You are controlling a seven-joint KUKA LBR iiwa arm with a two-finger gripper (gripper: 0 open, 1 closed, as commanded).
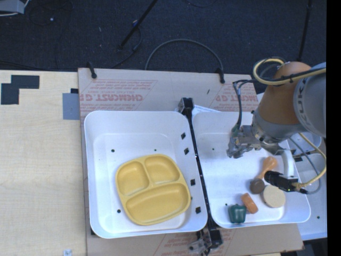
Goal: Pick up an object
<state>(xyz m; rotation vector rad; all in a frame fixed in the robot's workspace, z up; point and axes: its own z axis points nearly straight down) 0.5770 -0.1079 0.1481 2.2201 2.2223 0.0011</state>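
Dark blue carpet [80, 31] covers the floor beyond the bench, with black cables [184, 47] looping across it. To the left stands a pale wooden tabletop [37, 169] (a few dark squares mark it). Printed brown cardboard [133, 92] lies flat beneath the bench's fittings.

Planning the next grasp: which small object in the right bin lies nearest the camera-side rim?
The green object, lowest in the view, just left of the orange piece and near the rim.

Two white bins sit side by side: left bin [101, 143], right bin [218, 143]. One yellow divided tray [153, 190] lies lower left of centre. Lower right: two orange pieces [269, 167] [249, 202], one green piece [237, 213], one brown piece [258, 185], one cream disc [274, 197].
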